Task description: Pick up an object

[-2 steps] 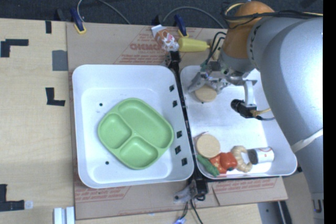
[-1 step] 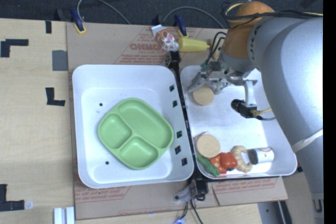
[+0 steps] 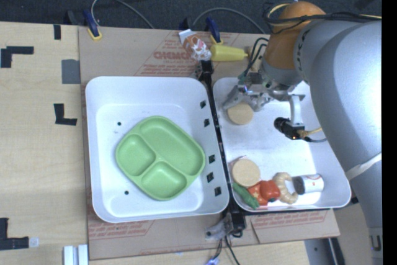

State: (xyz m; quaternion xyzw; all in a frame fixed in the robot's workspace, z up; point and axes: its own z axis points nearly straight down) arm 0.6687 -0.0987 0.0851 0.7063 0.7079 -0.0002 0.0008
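You are looking down on a pale wooden worktop (image 3: 37,152) that is carrying a brown cardboard sheet (image 3: 142,59) printed with red lettering. Two shallow white bins are sitting side by side on that cardboard, the left bin (image 3: 99,133) and the right bin (image 3: 322,186) touching along their inner edges. Black tape marks (image 3: 62,116) are lying on the bare wood to the left of the cardboard. Blue clamps (image 3: 93,26) are gripping the cardboard's far edge.
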